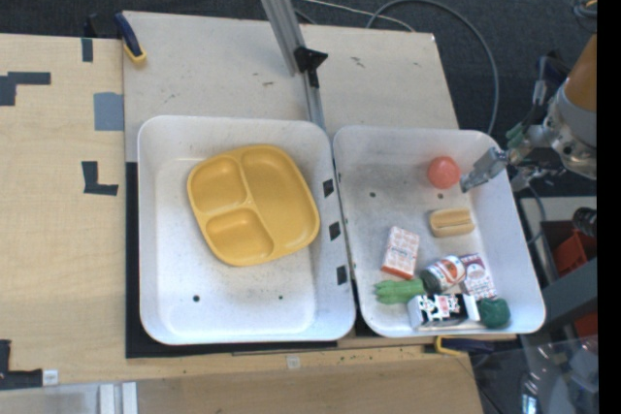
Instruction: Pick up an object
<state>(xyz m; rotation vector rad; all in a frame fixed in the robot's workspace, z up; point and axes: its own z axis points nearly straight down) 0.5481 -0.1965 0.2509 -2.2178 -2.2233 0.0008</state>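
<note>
Left bin (160, 238) has just one thing in it, a yellow divided plate (253, 204) sitting flat toward the far side, three compartments facing up.

Right bin (364, 155) is where all the small stuff is. Going across: a little red and white carton (400, 252) lies about in the middle, and near of it there's a green toy (398, 291) touching a tin can on its side (456, 272). Just near of the can is a black and white packet (442, 308), with a dark green lump (495, 311) at the packet's right end, tucked in the bin's near right corner. Farther back, a tan block (451, 222) (looks like a sponge or a bit of bread, can't tell which) lies on its own, and a red ball (443, 172) sits beyond that.

The gripper (482, 172) hangs over the right bin's far right side, just right of the ball, one grey finger angled down toward it. Whether the claw is open or closed I can't tell from this angle; nothing visible in it. The arm (582, 102) comes in from the right edge.
</note>
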